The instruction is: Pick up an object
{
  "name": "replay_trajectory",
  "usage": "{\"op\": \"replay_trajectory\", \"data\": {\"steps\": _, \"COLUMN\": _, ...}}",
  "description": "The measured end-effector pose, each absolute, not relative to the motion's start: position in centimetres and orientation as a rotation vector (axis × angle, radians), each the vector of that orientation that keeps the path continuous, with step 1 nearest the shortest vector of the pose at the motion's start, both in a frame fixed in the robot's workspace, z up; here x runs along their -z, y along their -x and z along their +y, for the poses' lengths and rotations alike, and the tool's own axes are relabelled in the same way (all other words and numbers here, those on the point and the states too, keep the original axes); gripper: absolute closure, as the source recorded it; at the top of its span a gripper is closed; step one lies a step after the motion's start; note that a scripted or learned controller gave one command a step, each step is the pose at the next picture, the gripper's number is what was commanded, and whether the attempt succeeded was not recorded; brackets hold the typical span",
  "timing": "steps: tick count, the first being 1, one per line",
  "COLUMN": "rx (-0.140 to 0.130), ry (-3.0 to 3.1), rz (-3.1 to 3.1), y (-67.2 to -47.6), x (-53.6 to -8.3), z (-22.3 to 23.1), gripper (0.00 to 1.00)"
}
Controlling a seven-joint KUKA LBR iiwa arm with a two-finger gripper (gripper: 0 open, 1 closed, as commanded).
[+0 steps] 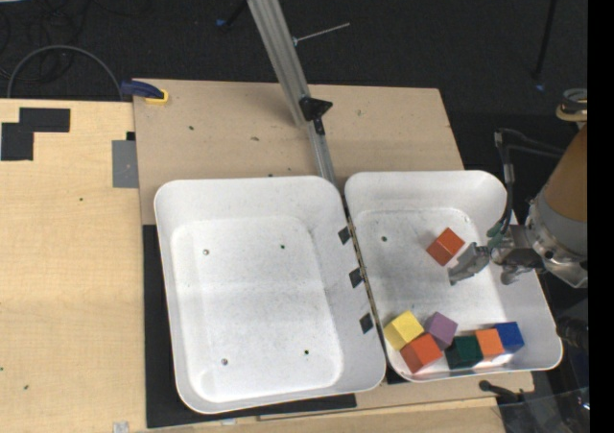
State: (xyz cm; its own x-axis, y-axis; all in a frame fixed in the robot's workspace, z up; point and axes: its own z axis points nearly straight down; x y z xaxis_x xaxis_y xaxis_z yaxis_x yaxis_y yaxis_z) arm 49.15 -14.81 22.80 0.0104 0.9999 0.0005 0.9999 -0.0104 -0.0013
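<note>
Pick-up stage: approach, nothing lifted yet.

We see the hand (486, 262) low in the right bin (422, 187), its fingers spread apart with nothing between them, just beside the orange block (445, 246), which lies loose on the bin floor. Six further blocks cluster at the near edge of the bin. We judge that closing on a block and lifting it remain.

Bright, even overhead light | 2 white bins (259, 383) slightly overexposed | dark surround | soft shadows | mild grain, slight blur
</note>
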Motion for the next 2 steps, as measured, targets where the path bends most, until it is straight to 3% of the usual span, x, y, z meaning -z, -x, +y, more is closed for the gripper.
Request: {"op": "replay_trajectory", "data": {"steps": 2, "rx": 0.0, "ry": 2.236, "rz": -2.206, "y": -49.15, "x": -22.8, "z": -14.82, "gripper": 0.0}}
